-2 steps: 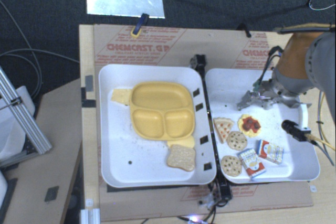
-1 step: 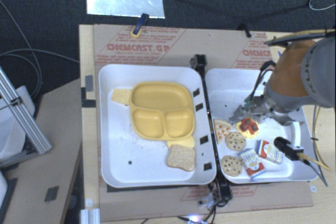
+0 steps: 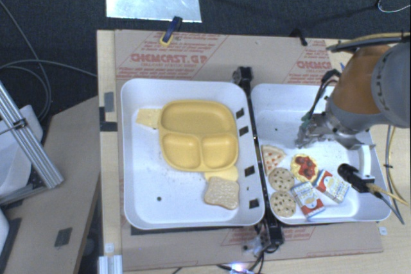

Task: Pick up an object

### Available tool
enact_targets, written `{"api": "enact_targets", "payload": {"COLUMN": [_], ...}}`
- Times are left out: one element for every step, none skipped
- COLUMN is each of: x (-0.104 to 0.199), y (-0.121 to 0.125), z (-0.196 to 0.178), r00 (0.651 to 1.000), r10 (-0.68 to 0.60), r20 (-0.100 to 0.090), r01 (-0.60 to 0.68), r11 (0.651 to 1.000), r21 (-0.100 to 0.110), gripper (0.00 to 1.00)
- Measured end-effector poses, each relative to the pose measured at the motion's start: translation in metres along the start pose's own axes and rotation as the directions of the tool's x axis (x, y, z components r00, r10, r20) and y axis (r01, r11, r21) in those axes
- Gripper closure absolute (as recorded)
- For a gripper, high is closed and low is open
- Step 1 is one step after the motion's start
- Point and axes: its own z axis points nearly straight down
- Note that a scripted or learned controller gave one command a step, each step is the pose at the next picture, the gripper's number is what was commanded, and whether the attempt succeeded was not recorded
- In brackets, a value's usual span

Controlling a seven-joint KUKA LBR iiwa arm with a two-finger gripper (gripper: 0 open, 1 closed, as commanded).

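Note:
My gripper (image 3: 307,136) hangs low over the right bin (image 3: 282,106), near its middle, with the grey arm coming in from the right. Just below and in front of it lie a pizza slice (image 3: 272,155), a yellow toy with red topping (image 3: 304,167), two round cookies (image 3: 280,178) (image 3: 282,203) and two small cartons (image 3: 307,197) (image 3: 332,186). Nothing shows in the gripper's grasp. The gripper stands a little above and behind the yellow and red toy.
The left bin (image 3: 138,189) holds a yellow divided plate (image 3: 196,135), a slice of bread (image 3: 222,192) at its front and a pale cheese slice (image 3: 148,117) at its left. A black divider (image 3: 250,131) runs between the bins. Cardboard lies under both bins.

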Motion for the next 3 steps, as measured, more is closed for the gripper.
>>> {"api": "enact_targets", "payload": {"x": [0.0,-0.005,-0.005], "y": [0.0,-0.054,-0.05], "z": [0.001,0.012,0.0], "r00": [1.0,1.0,1.0], "r10": [0.0,0.003,0.001], "r20": [0.0,-0.002,0.0], "r01": [0.0,-0.003,-0.001], "r11": [1.0,1.0,1.0], "r21": [0.001,0.009,0.0], "gripper": [0.0,0.0,1.0]}}
